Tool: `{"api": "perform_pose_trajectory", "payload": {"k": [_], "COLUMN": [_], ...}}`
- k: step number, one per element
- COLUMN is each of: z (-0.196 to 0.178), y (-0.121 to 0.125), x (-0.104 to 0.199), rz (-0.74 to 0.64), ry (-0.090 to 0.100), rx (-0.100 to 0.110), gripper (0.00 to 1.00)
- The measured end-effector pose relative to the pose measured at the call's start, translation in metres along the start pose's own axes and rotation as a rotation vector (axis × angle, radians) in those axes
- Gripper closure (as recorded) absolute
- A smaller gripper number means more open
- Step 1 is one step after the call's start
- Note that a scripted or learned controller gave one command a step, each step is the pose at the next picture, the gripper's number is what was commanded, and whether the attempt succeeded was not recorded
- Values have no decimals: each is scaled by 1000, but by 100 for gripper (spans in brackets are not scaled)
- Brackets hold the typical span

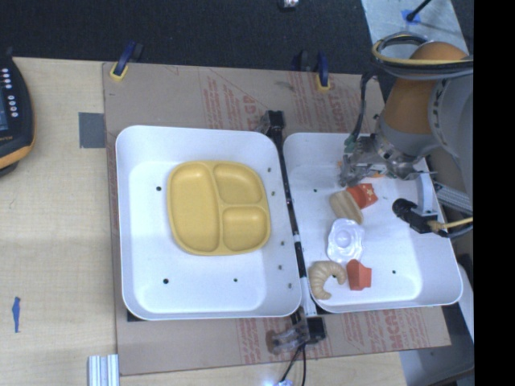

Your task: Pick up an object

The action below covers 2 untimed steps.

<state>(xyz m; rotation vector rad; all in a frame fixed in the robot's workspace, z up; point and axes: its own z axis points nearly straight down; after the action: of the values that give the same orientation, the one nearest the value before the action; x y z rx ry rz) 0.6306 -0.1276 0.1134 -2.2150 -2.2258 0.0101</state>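
My gripper (355, 174) hangs low over the back of the right bin (434, 284), just above a tan bread-like piece (345, 207) and a red packet (364, 195). Nothing shows between its fingers. Further forward in the same bin lie a white crumpled cup (345, 240), a croissant (325, 277) and a small red block (359, 276). A yellow divided plate (218, 207) rests in the middle of the left bin (145, 288).
The bins meet along a central rim (288, 215). Blue and yellow clamps (323, 71) hold the cardboard base at the back. A black and orange pendant (12, 111) lies at the far left on the bench.
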Motion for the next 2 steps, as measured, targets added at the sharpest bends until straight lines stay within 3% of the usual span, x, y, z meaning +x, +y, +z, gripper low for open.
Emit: {"api": "perform_pose_trajectory", "payload": {"k": [1,2], "z": [1,14], "y": [0,-42], "x": [0,-1], "rz": [-1,-1], "ry": [0,-7], "rx": [1,-28], "gripper": [0,0]}}
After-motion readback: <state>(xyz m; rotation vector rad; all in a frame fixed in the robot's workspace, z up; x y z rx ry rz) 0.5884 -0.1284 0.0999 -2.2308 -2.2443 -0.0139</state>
